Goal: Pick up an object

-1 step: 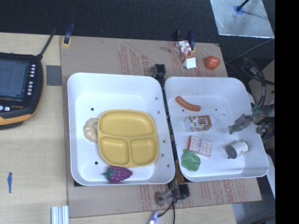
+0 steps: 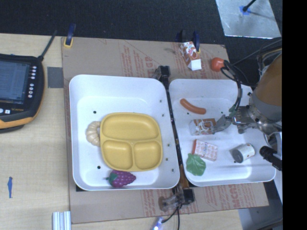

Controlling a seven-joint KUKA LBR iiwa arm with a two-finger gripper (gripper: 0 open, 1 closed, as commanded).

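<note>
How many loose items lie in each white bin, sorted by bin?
Left bin: 3: yellow divided plastic tray, tan toy bread, purple toy grapes.
Right bin: 5: red-brown toy sausage, two small printed packets, green toy leaf, white-grey cylinder.
Total: 8

The arm [image 2: 269, 87] enters low over the right bin [image 2: 217, 87], its rounded grey and orange bulk hanging above that bin's far right side. From there the wrist stretches toward the bin's middle, ending in the gripper [image 2: 221, 124], which sits low near the bin's floor at its centre. The dark fingertip points toward the wall this bin shares with its neighbour, though the fingers' spread is too unclear to read.
</note>
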